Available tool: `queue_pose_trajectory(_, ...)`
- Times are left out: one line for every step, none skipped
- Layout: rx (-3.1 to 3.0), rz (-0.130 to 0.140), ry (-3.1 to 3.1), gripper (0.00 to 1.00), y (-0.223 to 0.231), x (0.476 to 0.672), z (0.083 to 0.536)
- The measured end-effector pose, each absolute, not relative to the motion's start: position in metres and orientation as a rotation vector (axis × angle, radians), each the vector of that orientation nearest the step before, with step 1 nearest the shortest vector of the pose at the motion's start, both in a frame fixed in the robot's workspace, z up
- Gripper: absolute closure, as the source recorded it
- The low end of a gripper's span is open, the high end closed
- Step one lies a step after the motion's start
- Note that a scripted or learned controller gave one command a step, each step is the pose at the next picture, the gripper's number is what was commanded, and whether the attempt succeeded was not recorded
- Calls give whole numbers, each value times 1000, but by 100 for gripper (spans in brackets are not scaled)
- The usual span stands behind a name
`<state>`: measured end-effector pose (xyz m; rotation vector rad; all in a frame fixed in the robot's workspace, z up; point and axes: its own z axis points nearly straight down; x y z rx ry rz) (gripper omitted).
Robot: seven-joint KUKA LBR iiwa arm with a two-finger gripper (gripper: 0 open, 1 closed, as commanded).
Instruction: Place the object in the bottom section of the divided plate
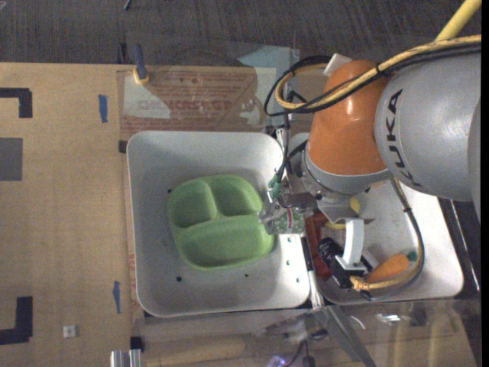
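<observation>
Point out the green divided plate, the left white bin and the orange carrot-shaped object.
green divided plate (219, 222): camera view, central divider ridge.
left white bin (157, 167): camera view, bare floor near upper left corner.
orange carrot-shaped object (391, 267): camera view, middle of its body.

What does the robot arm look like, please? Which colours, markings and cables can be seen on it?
The arm is light grey and rounded, with black KUKA lettering on its side and a glossy orange band above the wrist. Black and yellow cables loop around the orange part, and a yellow hose runs along the grey shell. The gripper is small, with exposed metal and thin wires.
</observation>
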<state>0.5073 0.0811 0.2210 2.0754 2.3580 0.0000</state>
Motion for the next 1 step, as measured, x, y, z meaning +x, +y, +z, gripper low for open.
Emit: queue_pose_trajectory(2077, 0, 2356, 0, 81, 507, 221)
